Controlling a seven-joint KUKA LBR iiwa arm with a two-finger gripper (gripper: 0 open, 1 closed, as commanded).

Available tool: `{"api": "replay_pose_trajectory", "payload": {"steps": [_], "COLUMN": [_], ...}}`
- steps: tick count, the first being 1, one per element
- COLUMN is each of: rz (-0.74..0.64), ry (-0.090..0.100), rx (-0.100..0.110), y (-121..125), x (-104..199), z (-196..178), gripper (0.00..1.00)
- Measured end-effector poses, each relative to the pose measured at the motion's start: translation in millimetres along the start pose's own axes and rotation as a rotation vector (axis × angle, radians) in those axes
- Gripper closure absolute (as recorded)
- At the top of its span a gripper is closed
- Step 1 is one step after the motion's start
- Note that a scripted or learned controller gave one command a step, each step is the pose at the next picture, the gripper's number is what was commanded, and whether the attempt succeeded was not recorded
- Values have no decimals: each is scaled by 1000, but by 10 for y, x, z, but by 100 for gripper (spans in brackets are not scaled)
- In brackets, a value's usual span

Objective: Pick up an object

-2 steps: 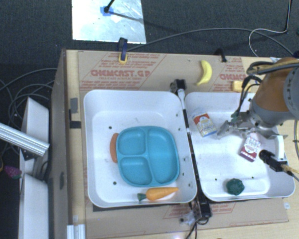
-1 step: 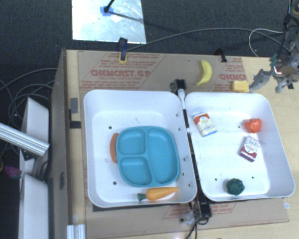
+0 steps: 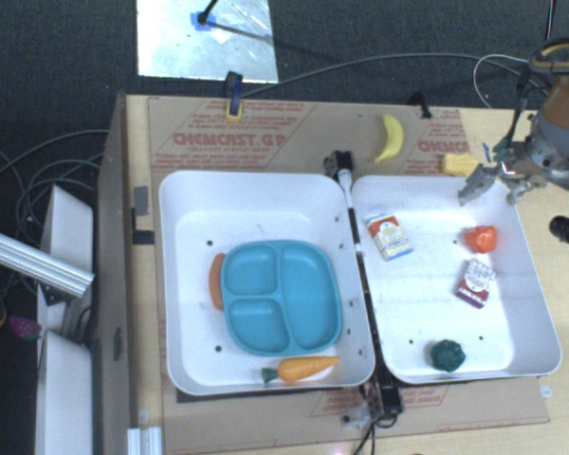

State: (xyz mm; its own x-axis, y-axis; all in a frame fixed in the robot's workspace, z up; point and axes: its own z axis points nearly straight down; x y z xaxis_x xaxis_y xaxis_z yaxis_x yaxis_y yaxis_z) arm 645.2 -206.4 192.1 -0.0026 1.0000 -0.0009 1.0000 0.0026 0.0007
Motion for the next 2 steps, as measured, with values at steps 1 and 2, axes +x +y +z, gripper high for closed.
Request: {"api": "replay_pose_trajectory", "payload": {"steps": [1, 2], "rz": [1, 1], "ry": [-1, -1], "rx": [-1, -1], "y": [-274, -313], "x": [-3, 0], "z": [44, 59], "gripper": [0, 0]}}
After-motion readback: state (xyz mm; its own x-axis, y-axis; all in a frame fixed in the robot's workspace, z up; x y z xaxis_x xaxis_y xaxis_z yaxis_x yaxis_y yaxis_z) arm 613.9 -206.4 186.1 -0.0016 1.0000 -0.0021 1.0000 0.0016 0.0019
